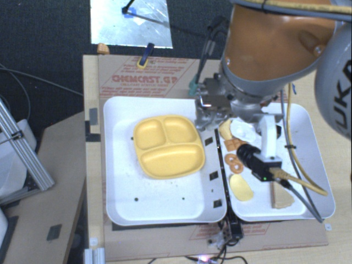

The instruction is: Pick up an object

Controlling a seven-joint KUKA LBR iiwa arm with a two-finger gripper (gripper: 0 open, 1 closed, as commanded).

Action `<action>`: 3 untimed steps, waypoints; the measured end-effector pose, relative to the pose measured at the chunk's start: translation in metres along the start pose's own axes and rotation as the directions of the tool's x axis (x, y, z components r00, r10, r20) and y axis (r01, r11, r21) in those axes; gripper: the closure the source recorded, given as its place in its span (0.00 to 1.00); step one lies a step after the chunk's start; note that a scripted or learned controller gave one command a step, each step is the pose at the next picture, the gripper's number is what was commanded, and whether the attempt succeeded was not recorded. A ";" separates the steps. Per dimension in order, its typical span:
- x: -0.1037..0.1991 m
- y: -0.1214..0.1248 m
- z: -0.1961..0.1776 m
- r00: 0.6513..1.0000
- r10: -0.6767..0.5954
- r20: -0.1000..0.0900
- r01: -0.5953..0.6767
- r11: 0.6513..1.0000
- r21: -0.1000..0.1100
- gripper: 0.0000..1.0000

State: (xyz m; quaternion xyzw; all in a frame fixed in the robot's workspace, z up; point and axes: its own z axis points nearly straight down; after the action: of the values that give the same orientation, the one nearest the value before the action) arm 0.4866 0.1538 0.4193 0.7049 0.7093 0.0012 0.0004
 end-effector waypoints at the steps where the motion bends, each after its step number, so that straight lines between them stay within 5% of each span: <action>1: -0.001 0.001 -0.012 1.000 -0.003 -0.001 0.003 1.000 -0.003 1.00; 3: -0.001 0.002 -0.034 1.000 -0.013 -0.002 0.013 1.000 -0.010 1.00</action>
State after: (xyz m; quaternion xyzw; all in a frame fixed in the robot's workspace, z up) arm 0.4888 0.1526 0.4529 0.7001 0.7140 0.0052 0.0032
